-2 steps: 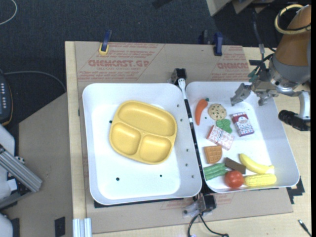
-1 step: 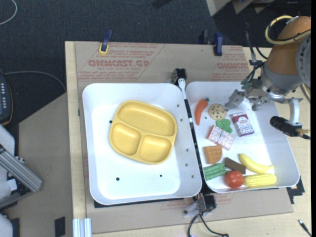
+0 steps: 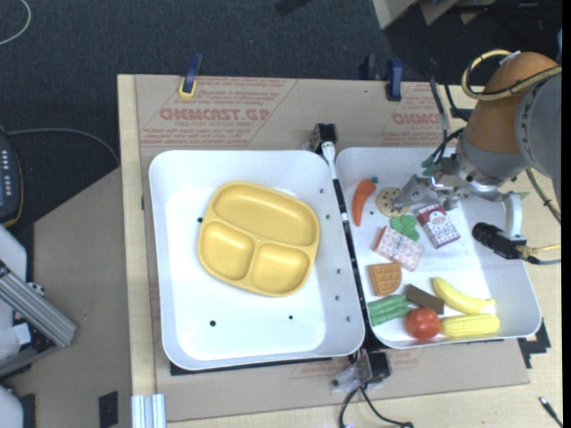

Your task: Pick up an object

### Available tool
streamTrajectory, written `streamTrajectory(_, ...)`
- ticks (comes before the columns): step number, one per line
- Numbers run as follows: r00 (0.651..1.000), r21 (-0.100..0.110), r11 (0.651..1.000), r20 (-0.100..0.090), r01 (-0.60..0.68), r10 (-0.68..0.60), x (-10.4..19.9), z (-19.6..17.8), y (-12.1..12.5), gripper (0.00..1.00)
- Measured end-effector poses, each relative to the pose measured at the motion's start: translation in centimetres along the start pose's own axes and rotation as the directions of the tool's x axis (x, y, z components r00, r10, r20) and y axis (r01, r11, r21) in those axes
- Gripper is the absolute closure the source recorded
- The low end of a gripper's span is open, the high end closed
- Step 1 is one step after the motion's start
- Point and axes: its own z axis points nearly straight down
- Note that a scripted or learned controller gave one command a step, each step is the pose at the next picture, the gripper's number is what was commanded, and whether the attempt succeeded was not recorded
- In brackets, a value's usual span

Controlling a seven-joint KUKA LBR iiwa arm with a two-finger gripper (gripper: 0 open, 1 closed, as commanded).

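End effector (image 3: pixel 426 190) on my feed sits low over the right bin (image 3: pixel 517 279), can't tell its grip state. Red-and-white packet (image 3: pixel 439 227) lies just beside it, carrot (image 3: pixel 360 201) further left.

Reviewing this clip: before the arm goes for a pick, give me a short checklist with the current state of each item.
1. Things to pick lie in the right bin: ok; carrot, banana, tomato.
2. Gripper is over that bin: ok, near the cookie.
3. Nothing held already: cannot tell.
4. Target stands apart from neighbours: not ok, items crowd together.
5. Yellow tray is out of the way: ok, in the left bin.
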Motion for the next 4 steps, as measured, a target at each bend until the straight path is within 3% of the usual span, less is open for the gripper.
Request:
streamTrajectory(1, 1.0, -0.01, 1.0, 0.0, 0.001, -0.001, 0.1, -1.6, 0.3, 1.0)
streamTrajectory(3, 1.0, -0.009, 1.0, 0.004, 0.0, 0.0, -0.7, -14.4, 0.0, 1.0)
streamTrajectory(4, 1.0, -0.003, 1.0, 0.003, 0.001, -0.001, -0.7, -14.1, 0.0, 1.0)
